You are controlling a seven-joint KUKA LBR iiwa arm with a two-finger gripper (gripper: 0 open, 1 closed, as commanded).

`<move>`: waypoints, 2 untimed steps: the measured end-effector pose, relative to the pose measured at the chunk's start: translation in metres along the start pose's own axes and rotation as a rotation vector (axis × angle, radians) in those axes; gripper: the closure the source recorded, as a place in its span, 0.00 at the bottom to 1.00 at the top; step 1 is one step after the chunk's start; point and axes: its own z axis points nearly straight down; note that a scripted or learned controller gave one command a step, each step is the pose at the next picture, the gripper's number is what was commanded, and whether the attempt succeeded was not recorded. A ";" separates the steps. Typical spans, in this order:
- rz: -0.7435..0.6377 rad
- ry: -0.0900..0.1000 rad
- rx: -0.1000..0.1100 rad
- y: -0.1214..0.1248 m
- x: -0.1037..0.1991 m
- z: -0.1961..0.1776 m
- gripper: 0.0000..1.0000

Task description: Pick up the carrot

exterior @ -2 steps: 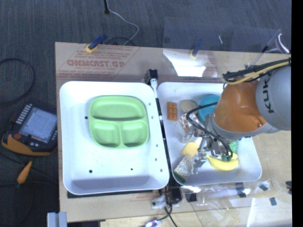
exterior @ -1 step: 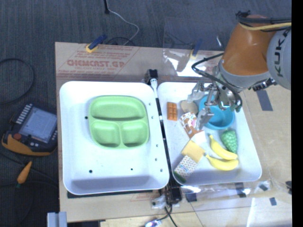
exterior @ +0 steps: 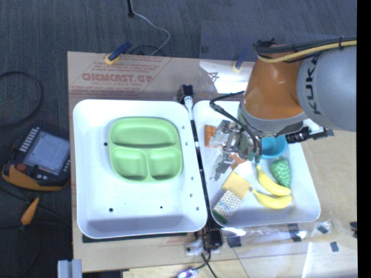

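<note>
Two bins on the worktop: left bin (exterior: 81, 155) carries a green divided plate (exterior: 146, 148), right bin (exterior: 310, 204) carries all the clutter. Step in hand, as I read it: approach/descent, no grasp confirmed. Claw (exterior: 233, 149) sits low over the middle of the right bin under the orange wrist band. Can't tell whether it's released or clenched; metal and clutter overlap there, and nothing is clearly held. Carrot (exterior: 210, 135), best guess, is the small orange piece in the right bin close to the wall shared with the left bin, just view-left of the claw and apart from it. Next move likely calls for a short shift toward that wall, then a straight drop. Room is tight: the shared wall is on one side. Yellow block (exterior: 236, 183) and checkered packet (exterior: 226, 204) sit nearer the camera, blue cup (exterior: 273, 146) is tucked by the wrist, bananas (exterior: 269, 190) lie further toward the front corner. Risk is clipping the rim or nudging the block. Open space is straight up, or over the left bin's bare floor.
</note>
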 end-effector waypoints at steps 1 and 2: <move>0.306 -0.005 0.002 0.012 -0.082 -0.001 0.00; 0.308 -0.001 -0.003 0.095 -0.016 -0.018 0.00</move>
